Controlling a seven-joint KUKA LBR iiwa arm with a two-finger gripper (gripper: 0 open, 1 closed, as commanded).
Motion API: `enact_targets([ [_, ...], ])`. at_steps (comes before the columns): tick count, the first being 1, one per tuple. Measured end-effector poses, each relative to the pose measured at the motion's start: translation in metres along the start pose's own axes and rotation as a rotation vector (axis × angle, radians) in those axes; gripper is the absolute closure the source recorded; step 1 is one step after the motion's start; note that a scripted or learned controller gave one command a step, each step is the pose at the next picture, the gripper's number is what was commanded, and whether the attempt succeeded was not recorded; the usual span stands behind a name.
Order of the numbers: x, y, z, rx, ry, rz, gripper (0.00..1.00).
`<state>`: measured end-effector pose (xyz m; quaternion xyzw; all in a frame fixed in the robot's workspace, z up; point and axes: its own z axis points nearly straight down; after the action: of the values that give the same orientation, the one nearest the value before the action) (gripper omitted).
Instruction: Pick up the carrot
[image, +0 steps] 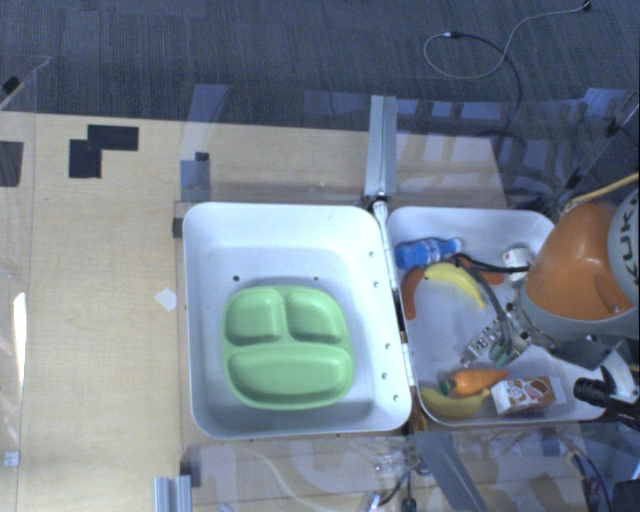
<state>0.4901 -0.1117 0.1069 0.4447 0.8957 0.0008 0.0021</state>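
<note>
An orange carrot (477, 381) with a green top lies at the front of the right bin (440, 225), resting on a yellow banana (447, 402). My gripper (489, 345) hangs just above and behind the carrot, near the bin's middle right. Its metal fingers point down and left toward the bin floor, with nothing visibly between them. The grey arm with its orange band (572, 262) reaches in from the right and hides the bin's right side.
Also in the right bin are a blue bottle (426, 250), a second yellow banana (458, 279), a red-orange pepper (408, 292) along the left wall and a small brown carton (522, 395) beside the carrot. The left bin (205, 300) holds a green divided plate (288, 346).
</note>
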Motion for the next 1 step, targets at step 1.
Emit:
enact_targets([
  [1, -0.0486, -0.0382, -0.0776, -0.001, -0.003, 0.197, 1.0],
])
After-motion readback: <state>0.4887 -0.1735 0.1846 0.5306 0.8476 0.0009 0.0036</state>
